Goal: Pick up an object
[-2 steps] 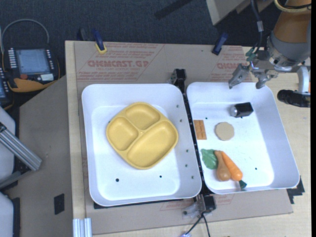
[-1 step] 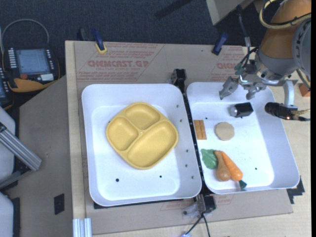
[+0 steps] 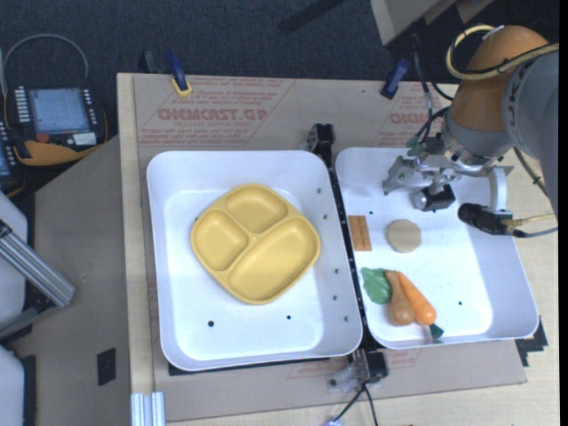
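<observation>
You have two shallow white plastic bins side by side on the bench; the left bin (image 3: pixel 169 264) carries a yellow three-compartment plastic plate (image 3: pixel 256 241), and the right bin (image 3: pixel 497 282) carries the small pieces you can pick from. The grey arm with its orange band (image 3: pixel 484 91) reaches in from the right, and its two-finger gripper (image 3: pixel 424 185) hangs over the far end of the right bin; whether it is open or closed I cannot tell, since the tip is a dark tangle from this angle, and nothing shows in it.

The nearest candidate, by my judgement, is the round beige disc-shaped piece (image 3: pixel 404 235), lying flat just in front of the gripper and apart from its neighbours; come straight down over its middle; it looks low, so descend fully before you close.

The orange toy carrot (image 3: pixel 415 299) lies further forward, touching a tan pear-shaped piece (image 3: pixel 400 310) and a green leafy toy (image 3: pixel 376 284); that crowding makes a clean grasp harder. A small flat orange-brown rectangular block (image 3: pixel 358 232) lies by the bin's left wall; too near the wall for easy approach.
</observation>
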Robot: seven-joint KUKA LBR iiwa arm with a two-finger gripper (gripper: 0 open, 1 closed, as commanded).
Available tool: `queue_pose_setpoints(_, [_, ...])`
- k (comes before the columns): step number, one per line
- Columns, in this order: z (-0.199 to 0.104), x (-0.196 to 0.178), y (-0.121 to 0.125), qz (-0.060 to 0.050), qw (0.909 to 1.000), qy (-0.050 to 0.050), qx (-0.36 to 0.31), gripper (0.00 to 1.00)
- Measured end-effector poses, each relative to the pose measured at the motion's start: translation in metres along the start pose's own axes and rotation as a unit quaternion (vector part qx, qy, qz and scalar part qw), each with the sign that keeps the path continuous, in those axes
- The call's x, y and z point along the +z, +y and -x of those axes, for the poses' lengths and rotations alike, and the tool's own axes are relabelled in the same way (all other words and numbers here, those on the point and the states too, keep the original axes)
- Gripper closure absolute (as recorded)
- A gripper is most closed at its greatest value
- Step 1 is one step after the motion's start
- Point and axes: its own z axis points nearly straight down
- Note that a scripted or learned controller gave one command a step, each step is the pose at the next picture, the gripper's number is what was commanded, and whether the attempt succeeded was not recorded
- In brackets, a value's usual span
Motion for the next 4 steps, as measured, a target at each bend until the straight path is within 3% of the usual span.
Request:
queue_pose_setpoints(1, [0.003, 0.014, 0.004, 0.006, 1.0, -0.003, 0.001, 0.0])
queue_pose_setpoints(2, [0.002, 0.005, 0.005, 0.009, 1.0, -0.003, 0.0, 1.0])
queue_pose_setpoints(3, [0.0, -0.057, 0.003, 0.002, 1.0, -0.001, 0.0, 1.0])
queue_pose_setpoints(4, [0.001, -0.101, 0.003, 0.003, 1.0, -0.001, 0.0, 1.0])
